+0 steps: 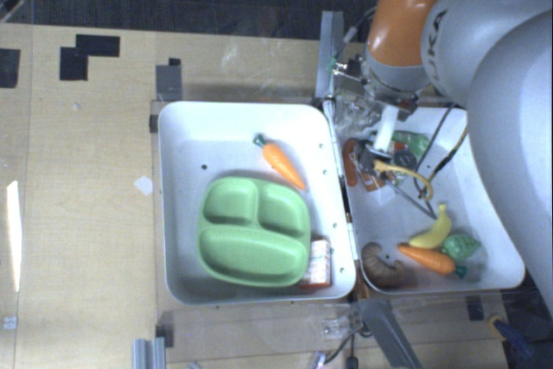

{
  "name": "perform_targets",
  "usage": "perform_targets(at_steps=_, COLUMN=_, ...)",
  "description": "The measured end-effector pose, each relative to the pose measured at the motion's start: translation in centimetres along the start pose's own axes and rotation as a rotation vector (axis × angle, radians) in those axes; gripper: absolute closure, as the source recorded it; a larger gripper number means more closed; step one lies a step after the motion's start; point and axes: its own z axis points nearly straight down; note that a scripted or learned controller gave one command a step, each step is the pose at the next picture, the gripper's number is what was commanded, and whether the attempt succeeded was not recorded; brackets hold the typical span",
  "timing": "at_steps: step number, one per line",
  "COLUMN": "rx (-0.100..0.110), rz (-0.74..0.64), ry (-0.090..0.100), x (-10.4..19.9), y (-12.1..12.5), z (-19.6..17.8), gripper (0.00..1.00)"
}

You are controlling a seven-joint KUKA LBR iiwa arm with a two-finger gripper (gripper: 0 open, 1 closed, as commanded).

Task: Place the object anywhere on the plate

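Camera view: gripper (pixel 370 134) located over right bin (pixel 386 225), grip state not determinable; green plate (pixel 255 231) noted in left bin (pixel 184 186).

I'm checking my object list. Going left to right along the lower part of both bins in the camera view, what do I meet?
green plate → small orange-and-white packet → brown object → right bin's carrot → green vegetable

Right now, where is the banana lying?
In the camera view, the banana lies in the right bin, toward its lower edge, just above an orange carrot and left of a green leafy thing.
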Motion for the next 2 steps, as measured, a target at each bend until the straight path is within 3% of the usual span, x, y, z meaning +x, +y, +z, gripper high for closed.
perform_targets(at_steps=1, rx=0.005, rz=-0.087, ry=-0.004, x=10.5, y=-3.5, z=3.9, gripper=1.0)
perform_targets(at_steps=2, rx=0.004, rz=-0.158, ry=-0.003, x=4.8, y=-3.4, z=2.0, gripper=1.0)
